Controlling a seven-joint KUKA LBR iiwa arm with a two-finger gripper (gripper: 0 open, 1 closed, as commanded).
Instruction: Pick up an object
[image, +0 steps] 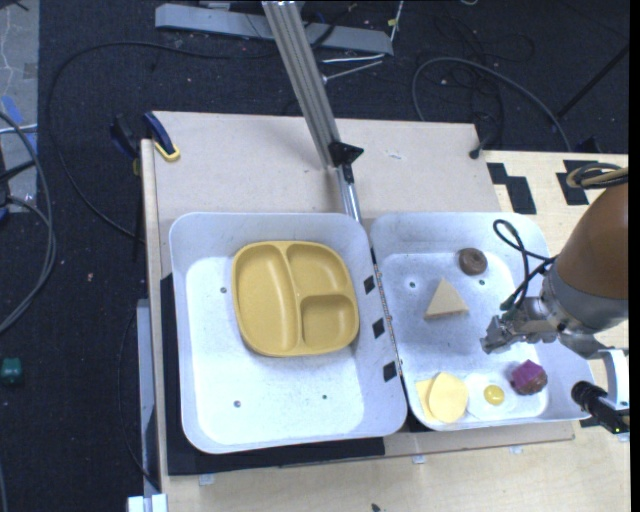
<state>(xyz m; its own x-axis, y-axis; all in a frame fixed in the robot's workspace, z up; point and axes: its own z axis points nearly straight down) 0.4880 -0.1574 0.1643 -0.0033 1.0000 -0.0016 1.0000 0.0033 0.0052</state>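
over right bin (395, 235), claw (497, 338), perhaps empty

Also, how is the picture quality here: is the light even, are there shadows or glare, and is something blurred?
In the camera view the light is soft and fairly even, with faint shadows beside the yellow divided plate and the tan wedge; the white bins look bright but not glaring; the gripper and the purple object are slightly soft, so fine detail is lost.
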